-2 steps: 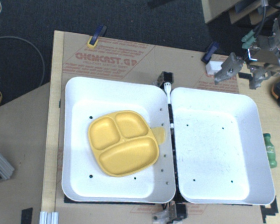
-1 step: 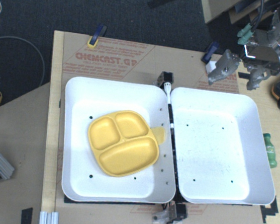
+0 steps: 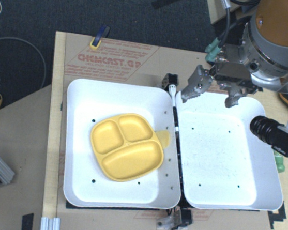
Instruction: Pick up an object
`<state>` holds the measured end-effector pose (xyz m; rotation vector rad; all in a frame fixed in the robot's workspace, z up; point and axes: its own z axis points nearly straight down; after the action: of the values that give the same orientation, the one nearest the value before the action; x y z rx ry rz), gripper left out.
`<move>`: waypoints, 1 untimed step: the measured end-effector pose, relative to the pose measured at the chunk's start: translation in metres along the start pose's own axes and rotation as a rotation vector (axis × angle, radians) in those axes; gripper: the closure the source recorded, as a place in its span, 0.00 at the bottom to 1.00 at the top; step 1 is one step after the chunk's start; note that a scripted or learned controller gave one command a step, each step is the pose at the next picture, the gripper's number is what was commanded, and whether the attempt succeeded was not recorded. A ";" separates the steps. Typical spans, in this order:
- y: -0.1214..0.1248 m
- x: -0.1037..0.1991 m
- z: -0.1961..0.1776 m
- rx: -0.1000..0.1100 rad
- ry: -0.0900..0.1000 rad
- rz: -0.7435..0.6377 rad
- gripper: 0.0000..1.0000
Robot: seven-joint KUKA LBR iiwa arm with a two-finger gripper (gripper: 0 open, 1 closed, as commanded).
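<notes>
A yellow divided plate is lying in the left bin, its long axis slanting from upper left to lower right, while right of it the gripper is hovering spread open, grasping nothing.

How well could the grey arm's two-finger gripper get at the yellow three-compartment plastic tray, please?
Probably well: the yellow tray lies alone and uncovered in the left white bin, and the gripper hangs open above the right bin's far edge.
</notes>
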<state>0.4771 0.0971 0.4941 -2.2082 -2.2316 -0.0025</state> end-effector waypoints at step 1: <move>0.003 -0.005 -0.010 -0.003 -0.003 0.008 1.00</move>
<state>0.4798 0.0925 0.5039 -2.2204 -2.2251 -0.0030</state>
